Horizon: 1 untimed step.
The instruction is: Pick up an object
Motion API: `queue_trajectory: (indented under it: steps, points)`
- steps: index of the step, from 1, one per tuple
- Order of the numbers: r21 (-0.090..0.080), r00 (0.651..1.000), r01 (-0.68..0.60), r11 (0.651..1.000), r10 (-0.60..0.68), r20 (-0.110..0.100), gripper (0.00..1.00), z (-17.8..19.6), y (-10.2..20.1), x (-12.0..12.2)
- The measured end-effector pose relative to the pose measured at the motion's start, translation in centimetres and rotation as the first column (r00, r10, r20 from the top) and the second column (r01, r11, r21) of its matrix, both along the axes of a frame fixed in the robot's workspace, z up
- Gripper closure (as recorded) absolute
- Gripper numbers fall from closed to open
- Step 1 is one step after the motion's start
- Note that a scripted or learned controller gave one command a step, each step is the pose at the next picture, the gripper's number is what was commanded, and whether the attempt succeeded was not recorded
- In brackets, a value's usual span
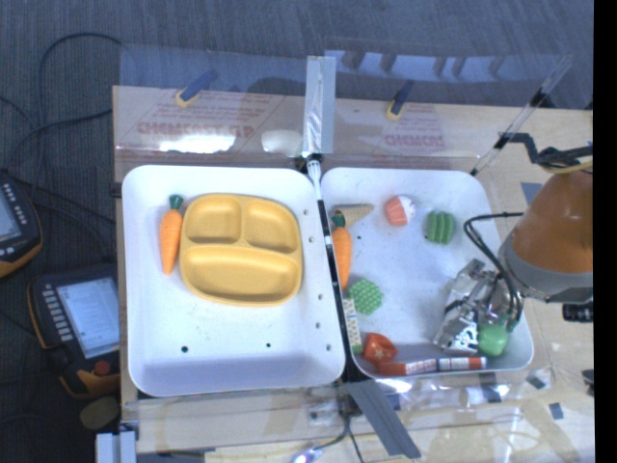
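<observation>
Near right corner of right bin [482,189]: gripper [469,328] low beside green ball [494,340], apparently touching; ball likely chosen target. Cannot tell if grasped. Marker [436,365] along near wall, just left. Yellow tray [241,247] in left bin [145,287], well apart.

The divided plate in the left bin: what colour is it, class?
The divided plate is yellow, seen clearly in the camera view beside a carrot.

the gripper [469,318] is sitting low in the right bin [424,258] beside a green ball [494,340], while a yellow tray [241,249] is lying in the left bin [145,336].
</observation>
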<state>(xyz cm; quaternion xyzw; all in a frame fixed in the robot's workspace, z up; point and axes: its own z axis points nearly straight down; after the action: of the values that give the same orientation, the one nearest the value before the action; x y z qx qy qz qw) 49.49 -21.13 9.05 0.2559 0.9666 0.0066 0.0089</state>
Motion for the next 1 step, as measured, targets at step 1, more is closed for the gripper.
queue_trajectory:
  steps: [1]
  points:
    - [0.0,0.998,-0.063,0.998,0.063,0.001,0.0,0.0,0.12,0.07]
